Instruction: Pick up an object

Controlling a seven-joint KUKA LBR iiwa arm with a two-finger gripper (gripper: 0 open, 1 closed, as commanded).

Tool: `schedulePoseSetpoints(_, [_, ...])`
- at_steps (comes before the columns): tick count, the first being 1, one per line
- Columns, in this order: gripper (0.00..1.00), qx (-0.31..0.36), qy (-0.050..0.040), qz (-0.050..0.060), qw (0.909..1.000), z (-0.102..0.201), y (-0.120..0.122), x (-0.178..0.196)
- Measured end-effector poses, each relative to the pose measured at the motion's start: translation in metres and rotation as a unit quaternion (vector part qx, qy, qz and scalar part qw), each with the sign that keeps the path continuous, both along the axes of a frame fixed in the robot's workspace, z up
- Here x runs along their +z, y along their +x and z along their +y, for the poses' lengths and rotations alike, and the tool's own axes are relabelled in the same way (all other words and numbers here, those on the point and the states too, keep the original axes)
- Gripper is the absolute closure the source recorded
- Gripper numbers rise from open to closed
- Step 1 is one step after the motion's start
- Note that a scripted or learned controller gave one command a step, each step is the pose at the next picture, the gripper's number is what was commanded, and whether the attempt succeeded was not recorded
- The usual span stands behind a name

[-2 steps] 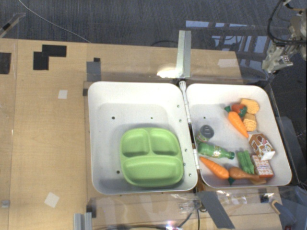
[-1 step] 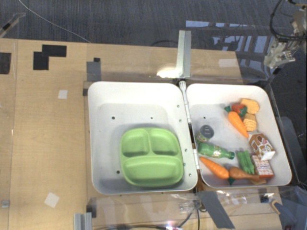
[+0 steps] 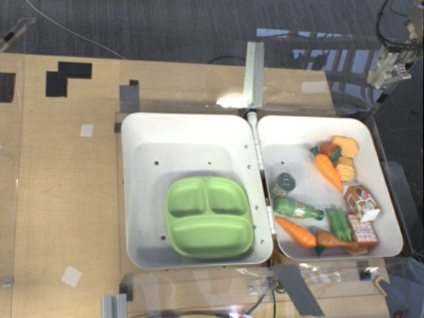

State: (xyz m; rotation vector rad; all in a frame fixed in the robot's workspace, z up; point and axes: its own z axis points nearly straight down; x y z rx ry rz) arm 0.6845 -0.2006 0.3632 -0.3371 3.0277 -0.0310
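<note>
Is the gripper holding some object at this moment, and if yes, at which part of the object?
Nothing is held. The gripper is at the upper right, outside the right bin, with nothing between its fingers. The carrots, bottle and other toys lie in that bin.

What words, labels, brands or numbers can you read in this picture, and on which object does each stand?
None can be read.
Green bottle: its label is too blurred to read.
Small carton: printed front, too small to read.
Red box: any print is too small to read.

No legible text. Printing on the small cartons [image 3: 362, 202] and the green bottle [image 3: 297, 209] label is too blurred to read.
</note>
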Motion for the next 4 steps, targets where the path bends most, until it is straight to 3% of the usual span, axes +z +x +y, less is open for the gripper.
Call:
schedulePoseSetpoints(2, [1.0, 0.0, -0.0013, -0.014, 0.9999, 0.001, 0.003, 0.03])
schedulePoseSetpoints(3, [1.0, 0.029, 0.0036, 0.044, 0.9986, -0.003, -0.014, -0.039])
schedulePoseSetpoints(4, [1.0, 0.03, 0.002, 0.036, 0.9989, -0.002, -0.011, -0.022])
